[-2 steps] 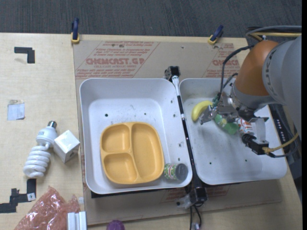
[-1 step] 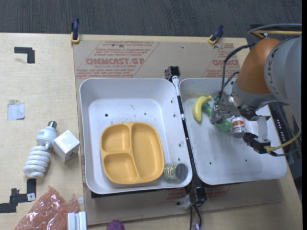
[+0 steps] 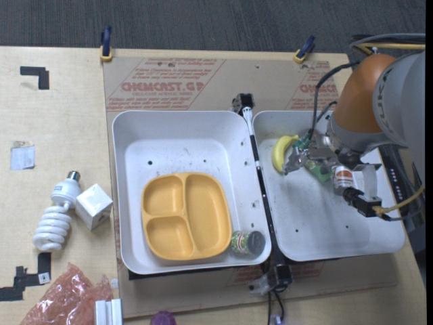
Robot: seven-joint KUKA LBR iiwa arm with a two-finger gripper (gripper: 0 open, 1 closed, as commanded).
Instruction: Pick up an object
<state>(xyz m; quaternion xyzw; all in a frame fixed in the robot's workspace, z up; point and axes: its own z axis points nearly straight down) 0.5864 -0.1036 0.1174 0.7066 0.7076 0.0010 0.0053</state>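
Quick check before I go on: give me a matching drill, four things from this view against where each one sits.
Things:
1. tray
2. banana
3. bulb
4. jar

Places:
A. on the bench, left of both bins
B. right bin, beside the gripper
C. left bin, lower right corner
D. left bin, across its middle

Pairs: 1-D, 2-B, 3-A, 4-C

Bright, even overhead light, soft shadows, mildly grainy but sharp.
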